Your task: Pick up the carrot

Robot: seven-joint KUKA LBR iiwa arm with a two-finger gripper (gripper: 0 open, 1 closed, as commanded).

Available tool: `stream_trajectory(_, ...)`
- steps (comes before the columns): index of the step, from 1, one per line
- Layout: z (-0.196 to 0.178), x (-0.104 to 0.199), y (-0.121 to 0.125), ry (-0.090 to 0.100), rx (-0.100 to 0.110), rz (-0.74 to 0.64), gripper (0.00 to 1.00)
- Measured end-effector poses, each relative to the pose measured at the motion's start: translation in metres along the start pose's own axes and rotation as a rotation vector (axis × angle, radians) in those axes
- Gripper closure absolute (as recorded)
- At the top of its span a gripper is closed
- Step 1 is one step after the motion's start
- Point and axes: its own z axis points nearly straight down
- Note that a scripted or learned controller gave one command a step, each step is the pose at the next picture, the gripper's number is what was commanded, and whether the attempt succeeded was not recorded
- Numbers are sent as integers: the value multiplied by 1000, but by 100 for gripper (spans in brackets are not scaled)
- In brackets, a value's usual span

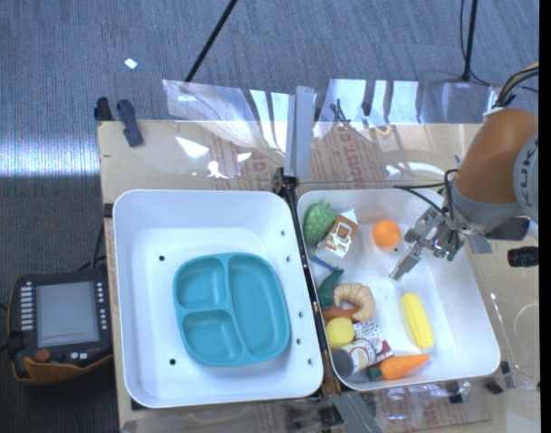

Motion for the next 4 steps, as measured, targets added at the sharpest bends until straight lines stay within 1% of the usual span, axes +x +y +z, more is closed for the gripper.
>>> stream_trajectory(1, 0, -14, 9, -1, 0, 240, 0)
stream_trajectory(2, -9, -14, 11, -2, 0, 233, 100)
stream_trajectory(3, 1, 45, 48, 1, 0, -88, 100)
stream_trajectory(4, 1, 45, 48, 1, 0, -88, 0)
